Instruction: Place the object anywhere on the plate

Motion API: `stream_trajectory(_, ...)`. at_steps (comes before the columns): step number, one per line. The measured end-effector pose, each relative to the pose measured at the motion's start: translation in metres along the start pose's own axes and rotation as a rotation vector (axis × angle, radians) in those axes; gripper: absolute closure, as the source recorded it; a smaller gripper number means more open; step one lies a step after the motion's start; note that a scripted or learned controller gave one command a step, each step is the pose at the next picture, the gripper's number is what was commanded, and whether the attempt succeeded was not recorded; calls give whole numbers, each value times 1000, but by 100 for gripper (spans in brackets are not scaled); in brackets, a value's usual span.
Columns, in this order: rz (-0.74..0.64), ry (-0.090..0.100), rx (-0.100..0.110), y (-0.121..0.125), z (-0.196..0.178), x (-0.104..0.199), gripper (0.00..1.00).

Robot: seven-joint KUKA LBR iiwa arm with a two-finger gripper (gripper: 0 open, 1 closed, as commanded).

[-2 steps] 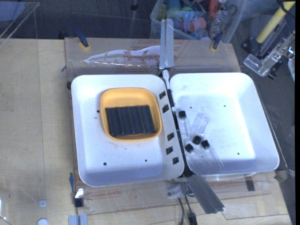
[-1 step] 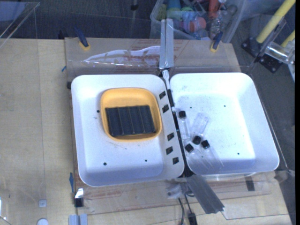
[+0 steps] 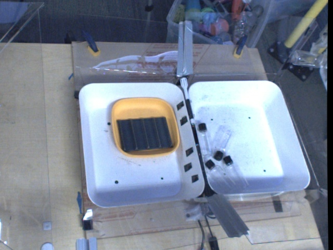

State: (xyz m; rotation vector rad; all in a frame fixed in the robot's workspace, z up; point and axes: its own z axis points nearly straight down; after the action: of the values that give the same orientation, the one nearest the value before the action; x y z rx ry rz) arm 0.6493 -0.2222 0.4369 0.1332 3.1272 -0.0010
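Note:
A yellow, rounded-square plate (image 3: pixel 143 106) sits in the left white bin (image 3: pixel 101 184), a little behind its middle. A dark grey ridged rectangular object (image 3: pixel 144 134) lies flat on the plate and covers most of its floor, reaching the front rim. In the right white bin (image 3: pixel 273 139), near the left wall, lie a few small clear vials with black caps (image 3: pixel 218 151).
A divider with black marks (image 3: pixel 187 139) runs between the two bins. A clear box of colourful toys (image 3: pixel 223 9) stands behind the bench. Blue clamps (image 3: pixel 92 46) hold a plastic sheet at the back edge. A yellow pole (image 3: pixel 309 14) leans at the far right.

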Motion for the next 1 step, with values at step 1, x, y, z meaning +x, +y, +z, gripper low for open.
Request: stream_trajectory(1,-344,0,-1,0,0,-3,100)
